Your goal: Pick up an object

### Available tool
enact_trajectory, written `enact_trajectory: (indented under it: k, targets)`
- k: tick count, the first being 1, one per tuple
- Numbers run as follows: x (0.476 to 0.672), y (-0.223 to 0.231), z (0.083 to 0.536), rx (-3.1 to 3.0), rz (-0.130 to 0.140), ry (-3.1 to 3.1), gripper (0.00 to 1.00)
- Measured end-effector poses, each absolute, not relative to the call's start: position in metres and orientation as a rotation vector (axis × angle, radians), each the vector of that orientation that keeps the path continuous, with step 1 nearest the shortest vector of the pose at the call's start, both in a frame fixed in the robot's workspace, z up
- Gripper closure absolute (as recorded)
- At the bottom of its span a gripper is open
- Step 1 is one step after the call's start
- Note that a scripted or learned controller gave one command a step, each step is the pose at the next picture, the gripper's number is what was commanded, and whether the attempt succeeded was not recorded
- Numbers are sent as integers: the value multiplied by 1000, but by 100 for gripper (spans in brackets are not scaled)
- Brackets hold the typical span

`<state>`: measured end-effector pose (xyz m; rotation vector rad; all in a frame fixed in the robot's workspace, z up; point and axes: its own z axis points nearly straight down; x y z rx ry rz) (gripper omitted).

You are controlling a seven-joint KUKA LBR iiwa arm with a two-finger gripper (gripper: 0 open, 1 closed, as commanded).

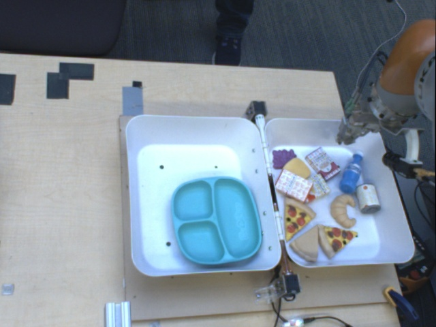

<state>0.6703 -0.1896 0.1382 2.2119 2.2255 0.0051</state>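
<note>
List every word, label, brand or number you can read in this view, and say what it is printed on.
None can be read.
Red-and-white packet: print too small and blurred.
Checked packet: pattern, no legible letters.
Small can: label too blurred.
Blue bottle: no readable label.

You have a table (61, 182) of pale, matt wood grain, and on it two bins (150, 182) of smooth white plastic with a faint sheen. The blue tray (216, 220) in the left bin looks like smooth, softly glossy plastic; the pizza slices (298, 218), croissant (344, 210) and bottle (351, 174) in the right bin look like moulded plastic, the bottle shinier. The arm (409, 60) shows you a glossy orange shell above dull grey metal.
</note>
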Motion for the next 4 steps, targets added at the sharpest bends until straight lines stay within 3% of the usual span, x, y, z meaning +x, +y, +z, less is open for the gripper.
enact_trajectory:
  k: [1,2,3,4]
  targets:
    - [670,-206,85,2215,4,2222,100]
    - [670,-146,143,2214,6,2225,100]
    - [670,-187,85,2215,4,2222,100]
    - [670,-206,98,2217,4,2222,100]
